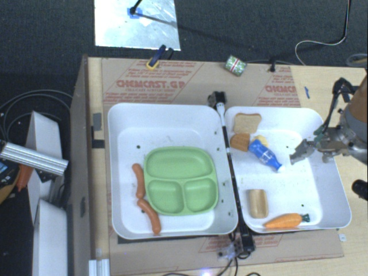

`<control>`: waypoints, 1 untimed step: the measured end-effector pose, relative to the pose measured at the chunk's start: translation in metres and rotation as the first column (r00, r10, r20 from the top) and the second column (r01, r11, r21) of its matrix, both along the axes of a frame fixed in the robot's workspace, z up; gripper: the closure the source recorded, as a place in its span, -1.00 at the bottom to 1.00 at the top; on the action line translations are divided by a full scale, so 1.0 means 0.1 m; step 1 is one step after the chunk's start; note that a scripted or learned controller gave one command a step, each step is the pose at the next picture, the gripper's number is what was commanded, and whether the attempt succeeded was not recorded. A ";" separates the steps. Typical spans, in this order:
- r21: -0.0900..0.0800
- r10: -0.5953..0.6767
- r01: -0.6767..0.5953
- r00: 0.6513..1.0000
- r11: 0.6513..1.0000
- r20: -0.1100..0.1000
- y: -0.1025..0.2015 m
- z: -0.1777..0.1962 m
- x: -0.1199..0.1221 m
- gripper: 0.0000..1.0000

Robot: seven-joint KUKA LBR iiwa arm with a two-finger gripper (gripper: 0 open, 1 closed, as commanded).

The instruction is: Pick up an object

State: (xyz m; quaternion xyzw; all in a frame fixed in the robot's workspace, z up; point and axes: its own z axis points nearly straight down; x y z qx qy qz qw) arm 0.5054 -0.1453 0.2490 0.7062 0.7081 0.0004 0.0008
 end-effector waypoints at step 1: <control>0.002 0.002 -0.002 1.000 1.000 -0.003 0.28 -0.63 0.48 -1.00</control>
